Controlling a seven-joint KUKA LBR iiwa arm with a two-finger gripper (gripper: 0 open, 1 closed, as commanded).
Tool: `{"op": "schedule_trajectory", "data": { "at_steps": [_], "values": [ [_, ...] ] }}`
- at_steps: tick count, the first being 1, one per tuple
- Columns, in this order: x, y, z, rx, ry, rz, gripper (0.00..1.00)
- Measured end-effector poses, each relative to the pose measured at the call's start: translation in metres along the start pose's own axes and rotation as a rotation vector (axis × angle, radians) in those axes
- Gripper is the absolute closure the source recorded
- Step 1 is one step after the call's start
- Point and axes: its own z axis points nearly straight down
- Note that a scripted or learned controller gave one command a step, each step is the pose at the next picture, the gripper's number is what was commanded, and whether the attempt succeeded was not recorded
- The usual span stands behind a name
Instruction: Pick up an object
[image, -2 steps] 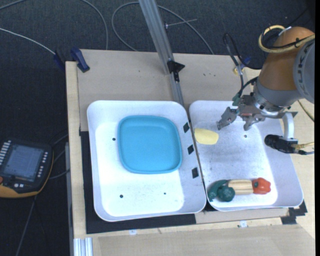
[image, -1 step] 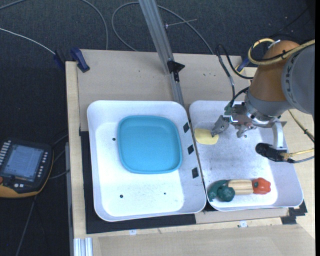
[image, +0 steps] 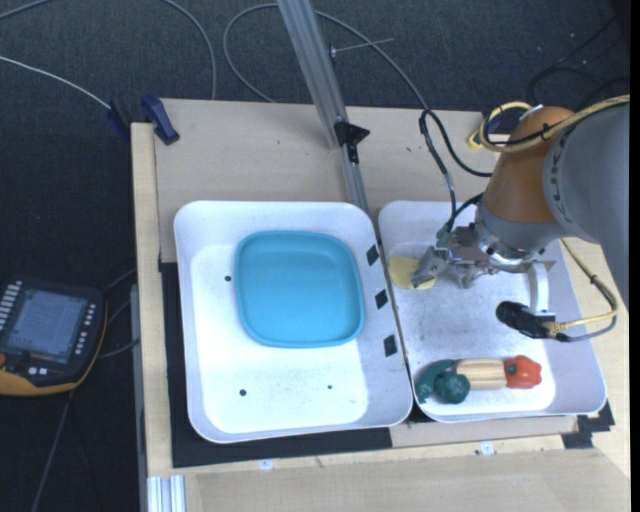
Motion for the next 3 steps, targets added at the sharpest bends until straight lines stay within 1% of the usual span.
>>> {"op": "schedule_trajectory", "data": {
  "at_steps": [1, 2, 3],
  "values": [
    [0.0, 0.002, -0.013, -0.005, 0.0, 0.0, 1.0],
    [-0.007, 0.009, -0.062, -0.009, -0.001, 0.001, 1.0],
    [-0.007, 0.012, -0.105, -0.008, -0.001, 0.0, 1.0]
  ]
}}
